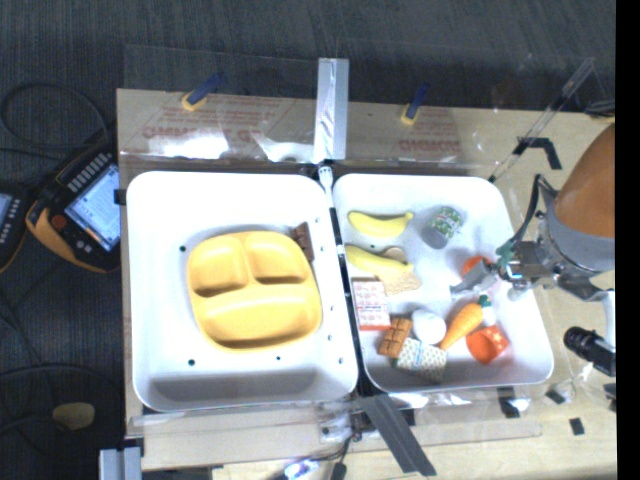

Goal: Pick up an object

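Scanning from your far left, well away from the gripper, you see a handheld pendant [85, 213] with a lit screen lying off the surface [140, 108] on the dark floor. Next comes the left bin [145, 268], holding a yellow divided tray [253, 286] with a small brown piece [303, 236] at its upper right corner — all of it well left of the gripper.

Past the divider, the right bin [525, 368] holds the clutter. Two bananas [378, 224] lie one below the other at its upper left, with a grey-green can [443, 224] beside the top one. Below them sit a red-and-white packet [370, 303], a waffle-like brown piece [395, 337], a white round piece [429, 326] and a patterned carton [424, 359]. Closer to the gripper — just below and left of it — an orange carrot [461, 324] lies slanted, touching a red-orange pepper-like object [486, 344].

The gripper [487, 280] hangs at the bin's right side, just above the carrot's top end, with a small orange-red object [473, 264] beside it. You cannot tell how wide it stands, and nothing is visibly held in it.
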Controlling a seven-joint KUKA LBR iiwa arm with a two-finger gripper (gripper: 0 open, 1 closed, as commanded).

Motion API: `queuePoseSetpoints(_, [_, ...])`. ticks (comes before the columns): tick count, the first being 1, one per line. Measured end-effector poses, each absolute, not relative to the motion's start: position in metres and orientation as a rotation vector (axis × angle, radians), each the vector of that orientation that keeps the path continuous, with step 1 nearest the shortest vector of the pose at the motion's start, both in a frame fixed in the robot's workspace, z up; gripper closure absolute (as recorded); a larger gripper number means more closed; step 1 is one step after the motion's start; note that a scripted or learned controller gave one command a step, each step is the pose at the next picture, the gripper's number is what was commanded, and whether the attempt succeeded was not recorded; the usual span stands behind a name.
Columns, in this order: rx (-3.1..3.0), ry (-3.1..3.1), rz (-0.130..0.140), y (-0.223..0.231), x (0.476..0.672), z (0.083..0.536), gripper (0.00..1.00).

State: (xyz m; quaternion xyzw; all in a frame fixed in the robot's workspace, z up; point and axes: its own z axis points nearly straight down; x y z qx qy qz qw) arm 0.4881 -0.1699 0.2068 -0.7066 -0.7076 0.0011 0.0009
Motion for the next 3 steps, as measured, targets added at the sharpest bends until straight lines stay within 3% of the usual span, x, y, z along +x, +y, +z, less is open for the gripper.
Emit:
queuePoseSetpoints(1, [-2.162, -2.281, 0.003, -0.170, 0.485, 0.363, 0.00])
queuePoseSetpoints(2, [-2.159, -2.283, 0.005, -0.169, 0.486, 0.372, 1.00])
queuePoseSetpoints(3, [-2.360, -2.072, 0.007, -0.191, 0.553, 0.264, 1.00])
